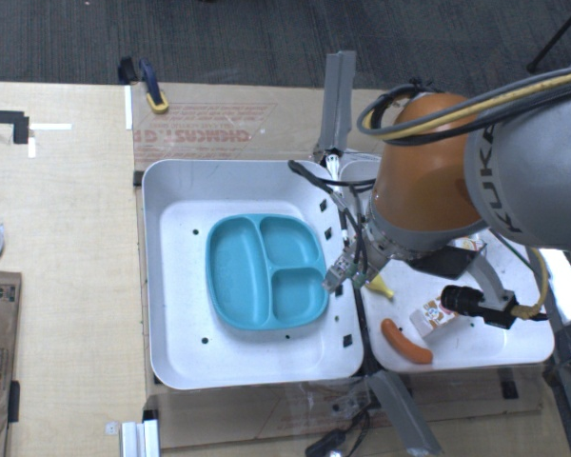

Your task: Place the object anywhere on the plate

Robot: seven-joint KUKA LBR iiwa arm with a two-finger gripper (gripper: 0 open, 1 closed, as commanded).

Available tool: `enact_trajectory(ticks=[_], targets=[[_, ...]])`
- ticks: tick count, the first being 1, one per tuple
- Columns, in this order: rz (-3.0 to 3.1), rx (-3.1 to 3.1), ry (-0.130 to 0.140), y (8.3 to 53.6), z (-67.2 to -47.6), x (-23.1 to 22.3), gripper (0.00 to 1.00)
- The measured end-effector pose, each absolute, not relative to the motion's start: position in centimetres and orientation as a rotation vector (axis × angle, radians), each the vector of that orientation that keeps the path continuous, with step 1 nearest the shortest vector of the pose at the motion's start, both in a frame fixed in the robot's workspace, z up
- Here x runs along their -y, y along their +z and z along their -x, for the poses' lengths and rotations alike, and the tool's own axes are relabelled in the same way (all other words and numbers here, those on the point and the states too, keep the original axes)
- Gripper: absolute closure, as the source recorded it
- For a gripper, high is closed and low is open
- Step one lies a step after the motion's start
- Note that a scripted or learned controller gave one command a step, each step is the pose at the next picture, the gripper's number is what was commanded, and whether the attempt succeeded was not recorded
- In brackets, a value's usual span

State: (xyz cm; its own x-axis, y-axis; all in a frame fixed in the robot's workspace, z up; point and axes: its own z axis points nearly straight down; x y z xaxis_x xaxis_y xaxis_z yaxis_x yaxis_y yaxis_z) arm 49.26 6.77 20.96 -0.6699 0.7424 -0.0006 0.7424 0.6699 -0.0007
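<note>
Just left of my fingers point(347, 272) lies the plate point(265, 271), smooth teal plastic with a soft sheen, in a glossy white plastic bin point(167, 284). Right of them, a shiny sausage point(405, 342). The bench point(57, 255) looks matt, pale wood.

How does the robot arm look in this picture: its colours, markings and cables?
The arm is grey with a rounded orange band above the wrist. Black letters "KUK" show on the grey shell. Yellow and black cables loop over the orange part. The end effector is small, dark and metallic.

The arm's orange band point(428, 165) is hiding most of the right bin point(514, 346), and the gripper point(347, 272) beneath is showing too blurred to read.
</note>
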Motion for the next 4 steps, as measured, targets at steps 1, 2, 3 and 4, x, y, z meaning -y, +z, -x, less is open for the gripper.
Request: enact_trajectory(ticks=[1, 2, 3, 4], targets=[[-1.168, -2.919, -0.005, 18.7, -47.7, -13.6, 1.00], [-1.169, -2.918, -0.004, 18.7, -47.7, -13.6, 0.00], [-1.171, -2.917, -0.006, 19.6, -47.9, -13.5, 1.00], [-1.173, -2.916, -0.008, 20.4, -48.0, -13.4, 1.00]])
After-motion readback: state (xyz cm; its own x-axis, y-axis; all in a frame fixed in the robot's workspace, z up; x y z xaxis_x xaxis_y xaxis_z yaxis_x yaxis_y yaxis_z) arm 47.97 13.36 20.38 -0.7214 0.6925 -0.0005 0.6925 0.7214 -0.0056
